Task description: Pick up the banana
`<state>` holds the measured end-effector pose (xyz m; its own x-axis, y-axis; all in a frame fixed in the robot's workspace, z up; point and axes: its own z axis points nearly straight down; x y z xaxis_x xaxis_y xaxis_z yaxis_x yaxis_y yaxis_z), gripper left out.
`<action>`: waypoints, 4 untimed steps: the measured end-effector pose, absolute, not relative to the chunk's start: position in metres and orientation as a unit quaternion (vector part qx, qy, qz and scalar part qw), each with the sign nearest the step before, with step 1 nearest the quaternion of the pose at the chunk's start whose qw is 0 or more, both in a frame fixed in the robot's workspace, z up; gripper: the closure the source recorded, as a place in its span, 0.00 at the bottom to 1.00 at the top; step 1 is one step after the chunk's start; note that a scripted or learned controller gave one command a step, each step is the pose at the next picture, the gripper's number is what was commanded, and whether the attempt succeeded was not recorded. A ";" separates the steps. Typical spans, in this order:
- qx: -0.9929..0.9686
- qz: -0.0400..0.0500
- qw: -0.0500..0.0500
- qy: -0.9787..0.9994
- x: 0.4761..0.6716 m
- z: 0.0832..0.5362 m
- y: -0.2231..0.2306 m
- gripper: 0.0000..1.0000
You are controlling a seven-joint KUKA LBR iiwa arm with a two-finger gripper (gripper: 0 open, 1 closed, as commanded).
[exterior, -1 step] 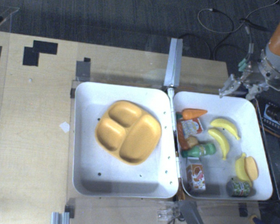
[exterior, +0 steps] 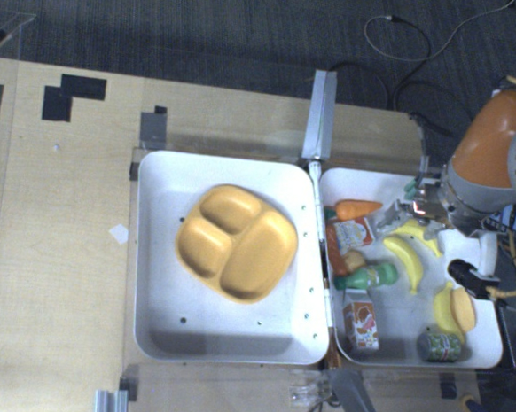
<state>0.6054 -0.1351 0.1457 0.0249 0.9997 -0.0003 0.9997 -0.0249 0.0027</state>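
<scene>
The banana (exterior: 406, 259) is yellow and curved, lying in the middle of the right bin (exterior: 486, 356). Its upper end reaches under the gripper (exterior: 415, 213), which hangs low over the bin's back part, just above and touching or nearly touching that end. The grey arm with its orange band (exterior: 494, 144) comes in from the upper right. The wrist hides what lies between the gripper and the banana's tip.
An orange carrot (exterior: 357, 208), a red-orange packet (exterior: 348, 235) and a green bottle (exterior: 373, 275) lie left of the banana. A juice box (exterior: 361, 325), a can (exterior: 443, 345) and a second yellow fruit (exterior: 449, 310) sit in front. The left bin (exterior: 146, 325) holds a yellow divided plate (exterior: 237, 242).
</scene>
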 end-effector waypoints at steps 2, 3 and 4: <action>0.696 0.003 0.005 0.718 0.595 0.089 -0.170 0.00; 0.695 0.006 0.007 0.719 0.598 0.101 -0.168 1.00; 0.755 0.002 0.002 0.656 0.606 0.198 -0.123 1.00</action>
<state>0.6062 -0.1225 0.1982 0.1404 0.9901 0.0001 0.9901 -0.1404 0.0065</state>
